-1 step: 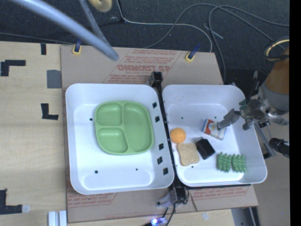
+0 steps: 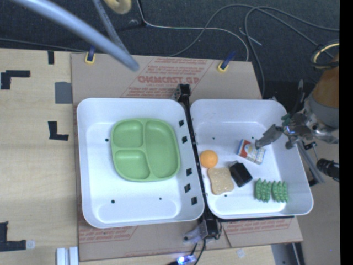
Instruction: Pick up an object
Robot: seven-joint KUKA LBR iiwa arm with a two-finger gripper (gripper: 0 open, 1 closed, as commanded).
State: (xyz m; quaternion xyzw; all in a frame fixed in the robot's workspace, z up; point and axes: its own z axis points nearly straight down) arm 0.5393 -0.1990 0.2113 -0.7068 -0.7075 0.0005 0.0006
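The right bin (image 2: 220, 110) holds several small things. A small blue, orange and white box (image 2: 250, 151) lies near its middle, with a black block (image 2: 240, 173) just below it. An orange ball (image 2: 208, 159) sits by the bin's left wall, above a tan slab (image 2: 220, 180). A green ridged piece (image 2: 271, 191) lies at the front right. My gripper (image 2: 278, 138) hangs over the bin's right side, open, with nothing between its fingers. One grey finger (image 2: 268, 135) slants down toward the box's upper right corner.
The left bin (image 2: 91, 164) carries a green divided plate (image 2: 146, 149). A black divider with clips (image 2: 189, 148) runs between the bins. Cables (image 2: 237, 21) trail over the dark cloth behind. A grey pole (image 2: 71, 21) crosses the top left.
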